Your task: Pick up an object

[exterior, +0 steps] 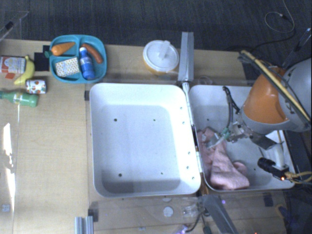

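A pink cloth (223, 167) lies crumpled along the left wall of the right bin (210, 101), reaching down to its front edge. My gripper (218, 138) hangs low over the cloth's upper end, with the grey arm and its orange band (263, 101) coming in from the right. Its thin fingers point left toward the bin's divider and sit right at the cloth's top fold. I cannot make out whether the cloth is between them.
The left bin (97, 145) is a wide white tray. Behind the bins stand a white lidded cup (161, 56) and a blue divided plate (100, 57) of toy food. Small toys (24, 84) lie at the far left of the bench.
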Robot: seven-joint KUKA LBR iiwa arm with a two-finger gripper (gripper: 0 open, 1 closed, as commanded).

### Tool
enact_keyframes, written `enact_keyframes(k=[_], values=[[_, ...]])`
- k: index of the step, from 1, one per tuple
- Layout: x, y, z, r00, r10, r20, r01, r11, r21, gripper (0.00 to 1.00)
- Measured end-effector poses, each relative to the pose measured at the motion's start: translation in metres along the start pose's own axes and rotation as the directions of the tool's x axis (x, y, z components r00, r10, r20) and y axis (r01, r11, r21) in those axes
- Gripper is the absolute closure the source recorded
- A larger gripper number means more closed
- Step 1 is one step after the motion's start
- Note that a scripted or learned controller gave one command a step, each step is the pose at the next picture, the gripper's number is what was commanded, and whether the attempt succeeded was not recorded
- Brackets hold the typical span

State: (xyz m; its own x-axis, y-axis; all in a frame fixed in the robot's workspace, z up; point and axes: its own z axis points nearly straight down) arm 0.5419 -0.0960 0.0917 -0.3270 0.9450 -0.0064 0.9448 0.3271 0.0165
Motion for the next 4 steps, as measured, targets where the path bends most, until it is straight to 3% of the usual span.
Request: enact_keyframes(k=[1, 2, 3, 4], values=[[0.001, 0.003, -0.012, 1.000, -0.002, 0.001, 0.002, 1.000, -0.006, 1.00], [0.026, 0.066, -0.169, 0.990, 0.138, -0.003, -0.138, 0.990, 0.012, 1.00], [-0.013, 0.084, -0.135, 0.996, 0.085, -0.003, -0.085, 0.996, 0.014, 1.00], [-0.048, 0.121, -0.121, 0.997, 0.080, -0.002, -0.080, 0.997, 0.014, 1.00]])
